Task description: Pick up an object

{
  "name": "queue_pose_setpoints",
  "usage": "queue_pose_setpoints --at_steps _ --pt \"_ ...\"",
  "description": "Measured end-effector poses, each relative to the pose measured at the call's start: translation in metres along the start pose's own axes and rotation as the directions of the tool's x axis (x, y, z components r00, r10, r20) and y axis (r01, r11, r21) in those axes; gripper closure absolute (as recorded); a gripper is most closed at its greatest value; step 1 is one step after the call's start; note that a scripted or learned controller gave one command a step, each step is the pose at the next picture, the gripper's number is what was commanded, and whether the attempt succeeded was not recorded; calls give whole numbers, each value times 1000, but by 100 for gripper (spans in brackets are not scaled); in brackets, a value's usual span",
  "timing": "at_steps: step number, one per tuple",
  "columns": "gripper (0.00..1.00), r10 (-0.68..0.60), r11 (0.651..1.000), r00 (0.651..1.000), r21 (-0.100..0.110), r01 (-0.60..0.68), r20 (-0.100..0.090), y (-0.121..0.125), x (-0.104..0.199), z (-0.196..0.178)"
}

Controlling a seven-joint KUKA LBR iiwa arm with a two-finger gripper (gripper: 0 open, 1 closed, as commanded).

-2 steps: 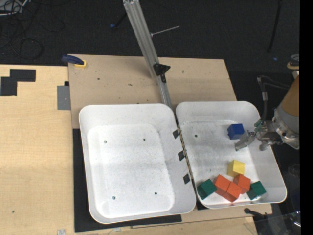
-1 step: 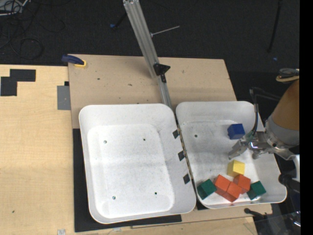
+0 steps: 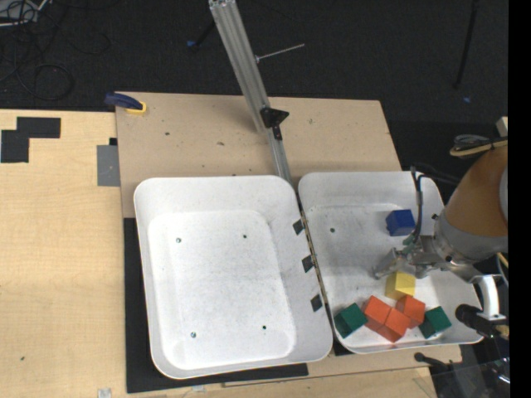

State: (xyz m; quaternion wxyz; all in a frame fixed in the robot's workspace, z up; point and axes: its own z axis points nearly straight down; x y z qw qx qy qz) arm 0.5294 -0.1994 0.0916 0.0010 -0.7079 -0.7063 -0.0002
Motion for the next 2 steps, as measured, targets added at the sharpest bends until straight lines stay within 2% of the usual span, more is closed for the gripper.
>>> queue_pose_setpoints --at_steps 1,2 --pt "100 7 1000 1000 0 -7 -1 0 -1 -11" --pt "100 7 1000 1000 -4 -7 3 -5 -10 -69"
